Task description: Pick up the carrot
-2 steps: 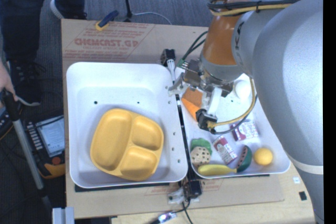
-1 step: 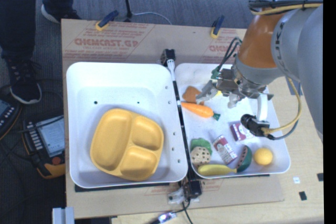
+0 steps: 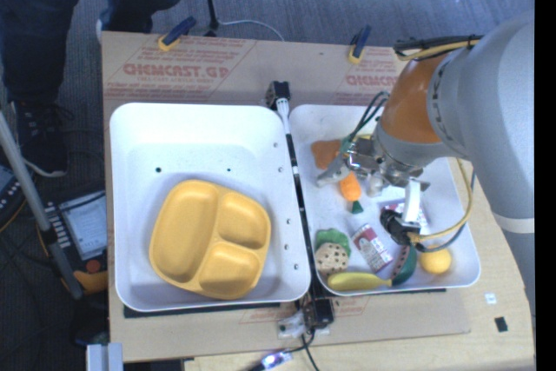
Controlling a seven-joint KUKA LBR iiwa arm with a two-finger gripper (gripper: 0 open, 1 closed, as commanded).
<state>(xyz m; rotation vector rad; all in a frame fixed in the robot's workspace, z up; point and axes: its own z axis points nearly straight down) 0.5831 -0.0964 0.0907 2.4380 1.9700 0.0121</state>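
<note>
Two white bins sit side by side on the surface, and we find the carrot [image 3: 350,189] in the right bin [image 3: 465,267], a small orange piece with a green tip, lying near the bin's middle; the pincer [image 3: 358,176] is down right over it, metal parts close on either side, yet we cannot tell from this slant whether it is spread or closed, nor whether the carrot is truly caught; so we judge the approach done and the grasp at best under way, with the lift not yet made, since the carrot looks to be resting on the bin floor; a banana [image 3: 358,281], a cookie [image 3: 329,255] and a lemon [image 3: 435,261] lie nearer the front edge, well apart from the work; the left bin [image 3: 139,130] carries a yellow divided plate [image 3: 210,236].
</note>
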